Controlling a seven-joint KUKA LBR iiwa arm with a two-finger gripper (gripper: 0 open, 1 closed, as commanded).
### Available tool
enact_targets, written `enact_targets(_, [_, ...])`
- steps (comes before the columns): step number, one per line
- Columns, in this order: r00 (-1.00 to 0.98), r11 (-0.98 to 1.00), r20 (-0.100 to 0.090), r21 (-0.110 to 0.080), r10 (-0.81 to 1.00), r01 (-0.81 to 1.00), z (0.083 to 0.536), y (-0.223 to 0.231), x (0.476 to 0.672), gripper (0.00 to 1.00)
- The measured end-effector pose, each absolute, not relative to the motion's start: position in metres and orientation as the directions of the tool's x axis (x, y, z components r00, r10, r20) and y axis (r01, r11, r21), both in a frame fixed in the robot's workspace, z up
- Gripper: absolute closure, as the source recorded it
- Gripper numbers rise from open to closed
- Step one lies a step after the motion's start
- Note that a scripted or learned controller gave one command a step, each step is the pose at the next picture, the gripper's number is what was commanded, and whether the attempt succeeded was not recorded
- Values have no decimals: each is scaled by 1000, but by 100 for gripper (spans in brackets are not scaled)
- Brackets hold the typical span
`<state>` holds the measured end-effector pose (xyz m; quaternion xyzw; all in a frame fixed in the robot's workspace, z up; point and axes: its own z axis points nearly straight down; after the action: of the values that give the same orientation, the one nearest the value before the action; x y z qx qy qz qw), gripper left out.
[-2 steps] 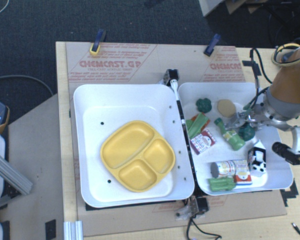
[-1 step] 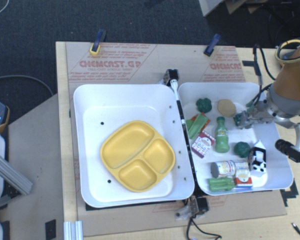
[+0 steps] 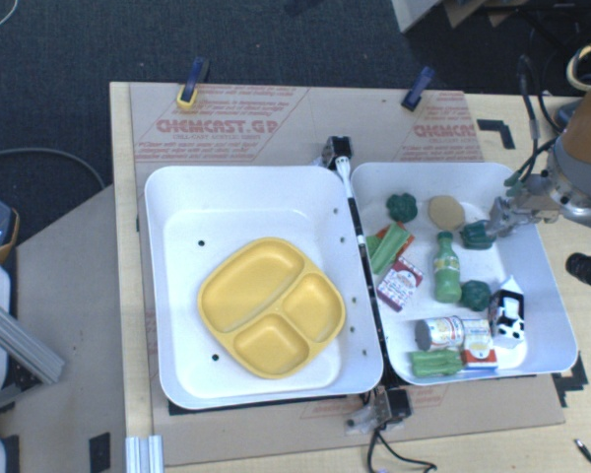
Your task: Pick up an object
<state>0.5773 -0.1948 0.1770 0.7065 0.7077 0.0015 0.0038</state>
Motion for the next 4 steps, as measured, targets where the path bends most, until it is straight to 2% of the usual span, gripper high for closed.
enact_targets(1, [-1, 1, -3, 7, 1000, 1000, 228, -195, 579, 100])
enact_targets(3, [-7, 7, 2, 3, 1000, 1000, 245, -87, 587, 100])
enact_targets(4, [-4, 4, 2, -3, 1000, 1000, 235, -44, 588, 100])
